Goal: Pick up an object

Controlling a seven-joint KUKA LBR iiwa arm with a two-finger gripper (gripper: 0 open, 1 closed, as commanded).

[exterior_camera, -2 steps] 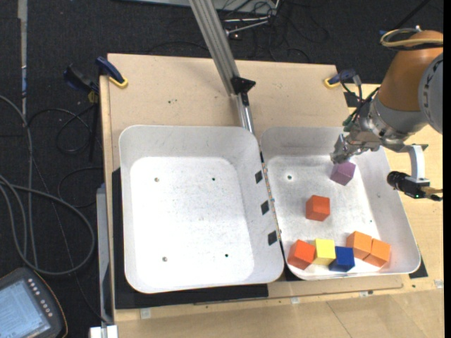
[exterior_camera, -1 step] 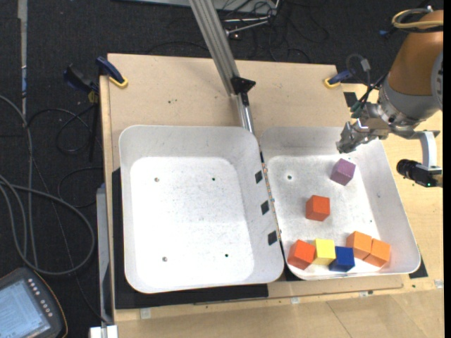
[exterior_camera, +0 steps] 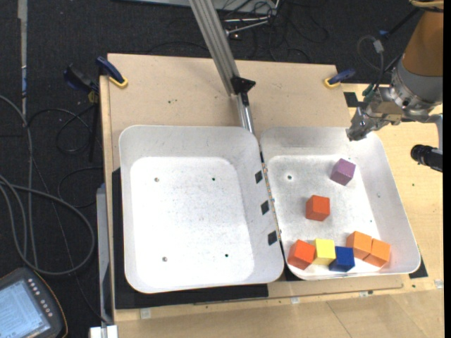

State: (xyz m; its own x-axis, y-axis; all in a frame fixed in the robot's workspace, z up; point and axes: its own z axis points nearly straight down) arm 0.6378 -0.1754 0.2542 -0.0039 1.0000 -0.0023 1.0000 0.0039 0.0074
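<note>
Purple cube (exterior_camera: 343, 171) nearest, just below-left of gripper (exterior_camera: 357, 130) at right bin (exterior_camera: 394, 189) top rim; finger state unclear, can't tell.

Desk (exterior_camera: 211, 94): light wooden board, seen at a slant from above, set on a dark carpeted floor (exterior_camera: 56, 20). Blue-and-yellow clamps are fixed at the 10 o'clock corner (exterior_camera: 113, 72) and the 2 o'clock corner (exterior_camera: 338, 78). A grey metal pole (exterior_camera: 211, 30) is angled in from 12 o'clock. Black cables (exterior_camera: 42, 153) are strewn over the floor at 9 o'clock. A screened device (exterior_camera: 25, 308) is placed at 7 o'clock. Lighting is even.
</note>
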